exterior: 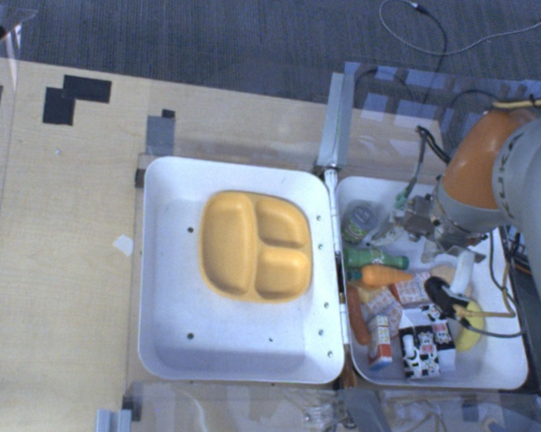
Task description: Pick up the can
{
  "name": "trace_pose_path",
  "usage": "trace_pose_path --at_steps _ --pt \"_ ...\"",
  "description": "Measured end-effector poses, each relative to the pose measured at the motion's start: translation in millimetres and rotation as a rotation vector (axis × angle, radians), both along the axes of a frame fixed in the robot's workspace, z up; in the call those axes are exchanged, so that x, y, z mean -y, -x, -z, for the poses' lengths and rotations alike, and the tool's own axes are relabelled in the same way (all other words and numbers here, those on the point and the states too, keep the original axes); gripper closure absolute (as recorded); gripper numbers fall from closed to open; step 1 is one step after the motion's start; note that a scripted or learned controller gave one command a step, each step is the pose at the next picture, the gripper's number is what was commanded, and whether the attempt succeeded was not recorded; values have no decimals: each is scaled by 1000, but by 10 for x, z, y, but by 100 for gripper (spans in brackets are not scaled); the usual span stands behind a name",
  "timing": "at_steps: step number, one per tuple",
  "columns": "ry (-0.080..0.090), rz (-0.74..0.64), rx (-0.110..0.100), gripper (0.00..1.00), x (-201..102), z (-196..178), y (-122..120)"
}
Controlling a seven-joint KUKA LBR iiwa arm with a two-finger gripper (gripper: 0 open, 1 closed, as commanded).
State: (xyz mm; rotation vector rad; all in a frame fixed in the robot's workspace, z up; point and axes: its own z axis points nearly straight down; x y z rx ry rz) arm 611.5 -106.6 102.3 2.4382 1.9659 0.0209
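The can [360, 220] lies in the right bin [510, 377], in the corner at 10 o'clock, close to the wall it shares with the left bin [152, 275]. The gripper [454, 269] hangs over the middle of the right bin, at about 4 o'clock from the can and apart from it; I cannot tell if the hand is released or clenched, and nothing is seen held in it.

I think the main risk is the corner. The can has 2 walls just beside it, so there is little room to go around it, and the hand may strike the rim or push the can against the wall so it rolls away.

A green bottle [375, 260] and a carrot [387, 277] lie just at 5 o'clock from the can, so a low path from the middle may knock them, or the hand may take one of them by mistake.

A black-and-white box [426, 346] and other small packs crowd the 6 o'clock side of the bin. The free way is from above. The left bin has much open floor around its yellow tray [254, 245]
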Motion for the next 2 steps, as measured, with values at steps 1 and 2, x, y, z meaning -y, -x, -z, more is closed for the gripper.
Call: trace_pose_path --at_steps 1,2 --pt "-3 412 -11 0 -193 152 -496" --pt "-3 401 -3 100 -213 21 -524"
